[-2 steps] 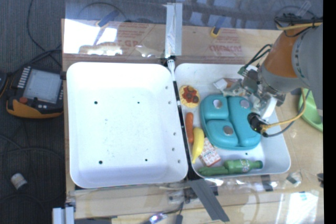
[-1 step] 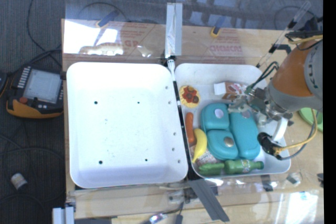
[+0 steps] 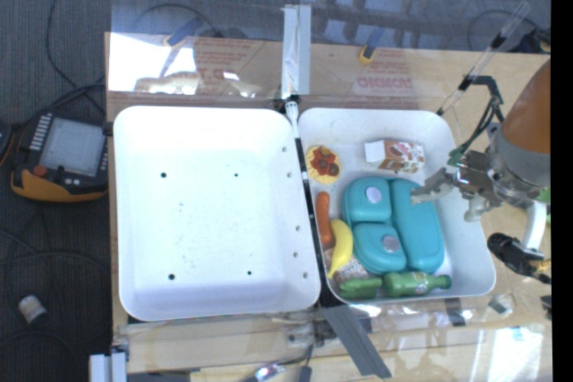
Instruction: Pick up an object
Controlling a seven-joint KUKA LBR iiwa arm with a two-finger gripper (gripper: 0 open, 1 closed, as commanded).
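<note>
Lying along the near wall of the right bin (image 3: 466, 282) are a green bottle (image 3: 416, 284) and a dark green cucumber-like piece (image 3: 360, 287), end to end. Just behind them, a yellow banana (image 3: 341, 249) curves up the bin's left side, with an orange carrot (image 3: 323, 217) beside it against the divider. Three teal pieces crowd the middle: a rounded one (image 3: 383, 248) toward the front, another (image 3: 368, 199) behind it, and a long block (image 3: 421, 233) on their right, all touching. Farther back sit a small round pizza-like toy (image 3: 322, 163) near the left wall and a white and red packet (image 3: 395, 155) toward the rear wall.

The gripper (image 3: 445, 183) hangs over the right part of this bin, above the back end of the long teal block, the arm (image 3: 528, 139) reaching in from the right with its orange band showing. Whether its fingers are apart or together cannot be told, and nothing is visibly held between them.

The left bin (image 3: 206, 210) lies beside the first, sharing the divider. Beyond both bins runs a clear plastic sheet (image 3: 233, 58) over brown board. On the carpet to the left rests a handheld pendant (image 3: 63, 157) with its cables.
</note>
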